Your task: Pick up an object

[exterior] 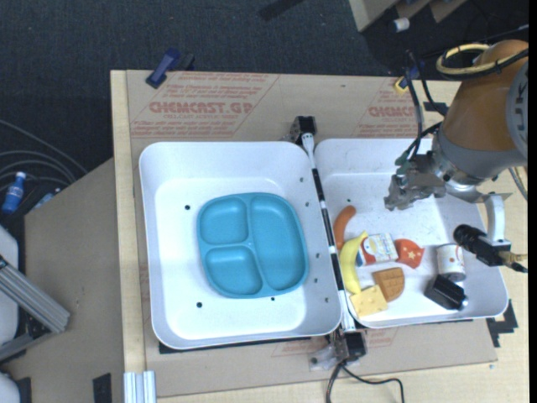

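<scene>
Gripper [409,193] seen over right bin [369,162], jaw state can't be told, banana [351,263], hotdog [343,223], can [450,261] below, blue plate [251,243] in left bin [168,225].

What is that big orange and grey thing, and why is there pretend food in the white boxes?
That big thing is a robot arm. It reaches in from the right, and its job is to pick something up. One camera sits above the bench and looks down at a slant, so you see everything from overhead.

At the arm's end is a claw. It hangs over the right white bin, above the toys, and nothing is in it.

That bin holds toy food: a banana, a sausage, a cracker, and a small can.

The left bin holds a blue plate with three sections.
</scene>
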You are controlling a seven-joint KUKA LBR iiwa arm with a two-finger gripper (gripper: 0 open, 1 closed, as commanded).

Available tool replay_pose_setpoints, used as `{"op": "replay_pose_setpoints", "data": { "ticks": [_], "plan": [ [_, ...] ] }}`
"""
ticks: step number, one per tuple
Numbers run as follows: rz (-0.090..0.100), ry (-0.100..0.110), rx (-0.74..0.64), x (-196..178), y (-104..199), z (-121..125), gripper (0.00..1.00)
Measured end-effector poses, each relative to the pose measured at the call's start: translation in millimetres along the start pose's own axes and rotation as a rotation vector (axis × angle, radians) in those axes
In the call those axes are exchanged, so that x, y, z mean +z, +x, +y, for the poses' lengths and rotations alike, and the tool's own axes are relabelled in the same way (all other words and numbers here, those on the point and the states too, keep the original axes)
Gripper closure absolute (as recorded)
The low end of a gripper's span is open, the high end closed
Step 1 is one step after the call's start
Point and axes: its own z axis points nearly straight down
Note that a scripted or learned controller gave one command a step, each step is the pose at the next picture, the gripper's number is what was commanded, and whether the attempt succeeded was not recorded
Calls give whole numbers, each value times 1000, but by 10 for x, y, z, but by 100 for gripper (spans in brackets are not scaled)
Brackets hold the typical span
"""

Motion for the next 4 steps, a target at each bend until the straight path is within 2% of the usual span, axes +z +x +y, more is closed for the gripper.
{"op": "replay_pose_setpoints", "data": {
  "ticks": [1, 2, 3, 4],
  "plan": [
    [0, 1, 1, 5, -4, -5, 0],
    [-1, 2, 0, 1046, -62, 557, 0],
    [-2, -1, -1, 939, -61, 566, 100],
    [-2, -1, 0, 941, -60, 565, 0]
  ]
}}
